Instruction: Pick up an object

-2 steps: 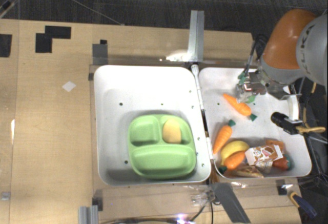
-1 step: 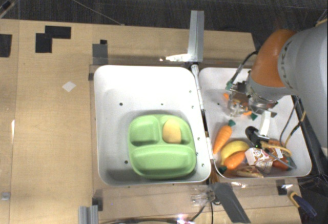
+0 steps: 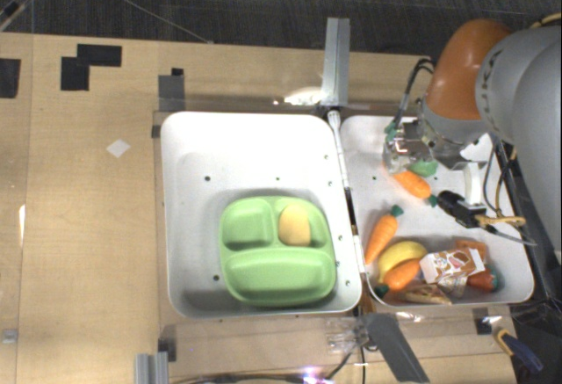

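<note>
**End effector low in right bin, over small carrot**

The end effector (image 3: pixel 406 152) is seen at the back of the right shallow white bin (image 3: pixel 369 129). A small orange plastic carrot with a green top (image 3: pixel 414 184) lies just below it, touching or nearly so. Finger opening cannot be told; no grasp is confirmed. A compartmented green plastic tray (image 3: pixel 274 255) holding a yellow round fruit (image 3: pixel 295 224) is seen in the left white bin (image 3: pixel 189 198).

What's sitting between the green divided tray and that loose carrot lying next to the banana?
In the camera view, between the green divided plastic tray and the orange toy carrot lie bare white bin floor and the raised rims where the two bins meet.
</note>
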Controlling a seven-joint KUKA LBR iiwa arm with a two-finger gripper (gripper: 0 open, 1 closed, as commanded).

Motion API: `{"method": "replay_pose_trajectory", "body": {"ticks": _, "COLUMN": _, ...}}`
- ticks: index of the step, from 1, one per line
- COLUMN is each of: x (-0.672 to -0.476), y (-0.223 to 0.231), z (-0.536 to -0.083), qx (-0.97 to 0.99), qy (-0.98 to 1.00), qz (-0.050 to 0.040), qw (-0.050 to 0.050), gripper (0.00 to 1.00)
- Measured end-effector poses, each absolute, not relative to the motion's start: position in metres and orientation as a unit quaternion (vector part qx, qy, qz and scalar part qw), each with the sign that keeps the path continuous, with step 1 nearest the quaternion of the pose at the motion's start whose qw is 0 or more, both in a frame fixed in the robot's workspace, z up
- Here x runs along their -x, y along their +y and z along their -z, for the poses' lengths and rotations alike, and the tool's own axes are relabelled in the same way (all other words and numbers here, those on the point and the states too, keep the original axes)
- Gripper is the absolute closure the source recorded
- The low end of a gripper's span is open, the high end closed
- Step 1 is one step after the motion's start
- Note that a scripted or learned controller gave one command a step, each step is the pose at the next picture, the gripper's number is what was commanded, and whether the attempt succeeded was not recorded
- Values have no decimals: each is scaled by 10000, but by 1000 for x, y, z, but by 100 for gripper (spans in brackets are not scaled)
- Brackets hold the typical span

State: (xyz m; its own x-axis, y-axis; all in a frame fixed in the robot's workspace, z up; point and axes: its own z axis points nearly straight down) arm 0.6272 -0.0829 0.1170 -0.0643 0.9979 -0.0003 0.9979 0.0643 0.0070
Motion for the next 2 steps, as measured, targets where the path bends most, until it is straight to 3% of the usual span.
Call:
{"method": "replay_pose_trajectory", "body": {"ticks": 1, "x": -587, "y": -163, "z": -91, "qx": -7931, "qy": 6091, "qz": -43, "qw": 60, "gripper": 0}}
{"method": "replay_pose_trajectory", "body": {"ticks": 2, "x": -641, "y": -170, "z": -89, "qx": -7668, "qy": 6419, "qz": -37, "qw": 46, "gripper": 0}}
